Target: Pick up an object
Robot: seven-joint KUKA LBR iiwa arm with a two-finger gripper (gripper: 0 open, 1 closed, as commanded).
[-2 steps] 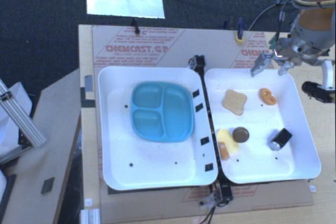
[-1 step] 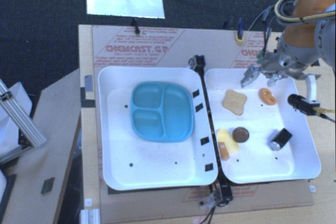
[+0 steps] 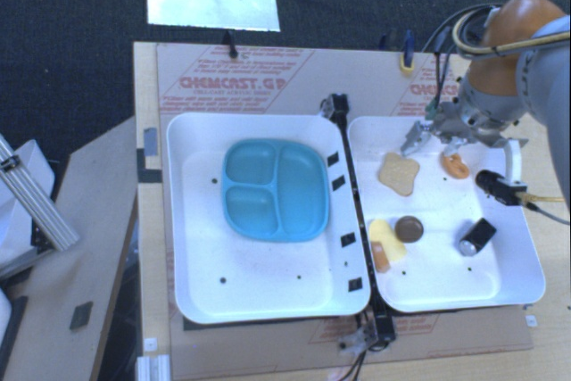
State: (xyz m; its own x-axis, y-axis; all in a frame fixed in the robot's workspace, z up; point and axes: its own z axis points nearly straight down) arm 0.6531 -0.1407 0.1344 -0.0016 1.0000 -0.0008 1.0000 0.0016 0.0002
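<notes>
Seemingly light and stiff, the toast-shaped piece (image 3: 398, 173) lay flat near the back of your right bin (image 3: 526, 281), best pinched across its narrow edges, though its thinness could let it slip. Just right of it, the gripper (image 3: 426, 135) hung low over the bin, tilted leftward; whether its fingers stood wide or narrow could not be told. Rightmost, the orange-banded arm (image 3: 517, 58) reached in.
</notes>
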